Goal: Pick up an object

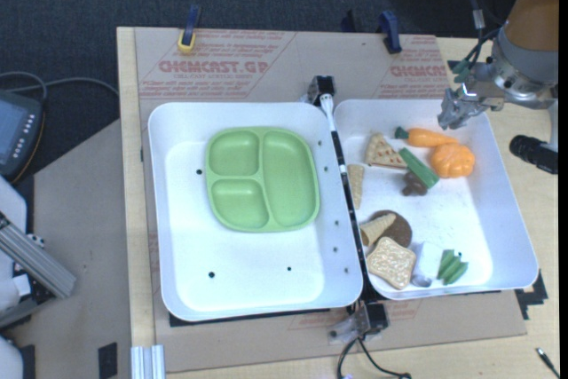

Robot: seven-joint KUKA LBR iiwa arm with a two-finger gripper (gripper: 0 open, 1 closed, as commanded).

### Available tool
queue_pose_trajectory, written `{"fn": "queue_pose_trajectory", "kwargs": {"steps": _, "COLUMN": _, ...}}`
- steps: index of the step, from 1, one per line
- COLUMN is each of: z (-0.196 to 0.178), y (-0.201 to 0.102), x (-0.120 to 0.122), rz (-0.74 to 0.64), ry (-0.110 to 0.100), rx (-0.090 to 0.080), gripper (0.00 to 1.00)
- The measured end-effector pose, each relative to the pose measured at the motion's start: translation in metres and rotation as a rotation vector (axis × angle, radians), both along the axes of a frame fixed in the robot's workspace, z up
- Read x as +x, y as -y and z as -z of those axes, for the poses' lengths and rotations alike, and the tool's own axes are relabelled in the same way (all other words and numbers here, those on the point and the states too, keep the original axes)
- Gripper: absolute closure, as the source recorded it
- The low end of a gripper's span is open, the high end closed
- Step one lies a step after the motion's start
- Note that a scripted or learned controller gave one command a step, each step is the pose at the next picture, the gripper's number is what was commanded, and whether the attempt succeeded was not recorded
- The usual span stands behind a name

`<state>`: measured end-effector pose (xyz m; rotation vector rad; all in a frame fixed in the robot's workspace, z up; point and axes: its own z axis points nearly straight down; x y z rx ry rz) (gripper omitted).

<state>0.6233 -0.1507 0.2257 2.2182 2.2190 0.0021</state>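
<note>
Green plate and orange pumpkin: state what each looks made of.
Green plate: seemingly moulded plastic, matte, given its even colour and smooth rounded compartment ridges. Orange pumpkin: likely toy plastic or rubber, slightly glossy, uniformly coloured; the view leaves that open.

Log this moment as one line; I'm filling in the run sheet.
gripper: above right bin, by carrot | grasp: none seen | pumpkin: in bin | green tray: left bin
</note>
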Motion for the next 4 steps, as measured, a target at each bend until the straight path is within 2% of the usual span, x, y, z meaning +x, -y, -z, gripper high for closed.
{"fn": "queue_pose_trajectory", "kwargs": {"steps": 1, "z": -0.009, "y": -0.033, "x": -0.040, "rz": -0.002, "ry": -0.009, "rx": 0.004, "gripper": 1.00}}
{"fn": "queue_pose_trajectory", "kwargs": {"steps": 2, "z": 0.013, "y": -0.061, "x": -0.077, "rz": -0.002, "ry": -0.012, "rx": 0.005, "gripper": 1.00}}
{"fn": "queue_pose_trajectory", "kwargs": {"steps": 3, "z": 0.006, "y": -0.062, "x": -0.064, "rz": -0.001, "ry": -0.003, "rx": 0.001, "gripper": 1.00}}
{"fn": "queue_pose_trajectory", "kwargs": {"steps": 4, "z": 0.009, "y": -0.059, "x": -0.066, "rz": 0.001, "ry": -0.007, "rx": 0.002, "gripper": 1.00}}
